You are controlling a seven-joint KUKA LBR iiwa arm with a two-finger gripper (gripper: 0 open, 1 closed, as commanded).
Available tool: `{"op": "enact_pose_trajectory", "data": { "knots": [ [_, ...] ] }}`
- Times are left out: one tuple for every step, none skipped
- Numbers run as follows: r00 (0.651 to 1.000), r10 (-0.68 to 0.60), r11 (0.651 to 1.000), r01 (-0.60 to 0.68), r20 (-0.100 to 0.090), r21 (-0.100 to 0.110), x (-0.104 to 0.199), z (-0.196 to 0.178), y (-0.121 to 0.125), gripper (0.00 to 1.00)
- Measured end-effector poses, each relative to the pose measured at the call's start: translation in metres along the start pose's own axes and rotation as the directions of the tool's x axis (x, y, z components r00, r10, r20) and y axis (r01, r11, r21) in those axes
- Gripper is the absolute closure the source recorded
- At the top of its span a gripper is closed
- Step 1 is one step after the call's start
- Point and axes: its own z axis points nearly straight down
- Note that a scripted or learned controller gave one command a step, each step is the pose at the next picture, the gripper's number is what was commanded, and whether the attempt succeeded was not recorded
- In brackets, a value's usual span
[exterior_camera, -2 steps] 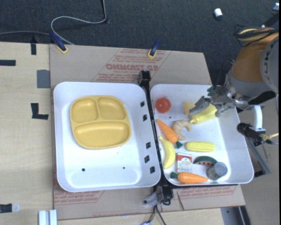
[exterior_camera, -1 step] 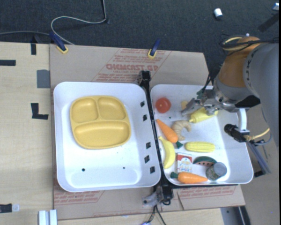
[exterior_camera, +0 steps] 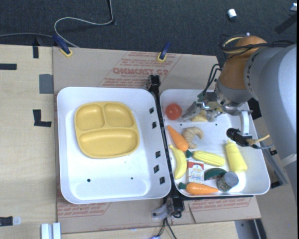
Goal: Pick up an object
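Note:
My gripper (exterior_camera: 202, 111) hangs low over the far part of the right bin (exterior_camera: 256, 183), just right of a red tomato (exterior_camera: 173, 111). A small pale yellow item (exterior_camera: 201, 118) lies directly under it; contact is unclear. Nearer the camera lie a beige croissant (exterior_camera: 193, 132), an orange carrot (exterior_camera: 178, 138), a banana (exterior_camera: 179, 162), a corn cob (exterior_camera: 208, 157) and a yellow cylinder (exterior_camera: 235, 156). At the front edge sit a red-and-white carton (exterior_camera: 195, 172), a second carrot (exterior_camera: 201, 187), a dark green piece (exterior_camera: 215, 173) and a grey can (exterior_camera: 228, 180).
The left bin (exterior_camera: 109, 183) holds a yellow divided plate (exterior_camera: 107, 128). A black divider with clips (exterior_camera: 158, 128) runs between the bins. The grey arm (exterior_camera: 274, 83) with its orange band covers the right bin's far right corner. A cable (exterior_camera: 84, 21) loops behind the bench.

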Motion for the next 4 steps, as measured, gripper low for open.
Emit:
{"op": "enact_pose_trajectory", "data": {
  "knots": [
    [1.000,0.000,1.000,0.000,-0.002,0.004,0.041,0.001,-0.029,0.00],
    [1.000,-0.005,0.997,0.006,-0.006,0.077,0.042,0.004,0.011,0.00],
    [1.000,0.003,1.000,-0.003,-0.002,0.006,0.039,0.001,-0.123,0.00],
    [1.000,0.001,1.000,-0.001,-0.002,0.001,0.051,0.001,-0.081,0.00]
  ]
}}
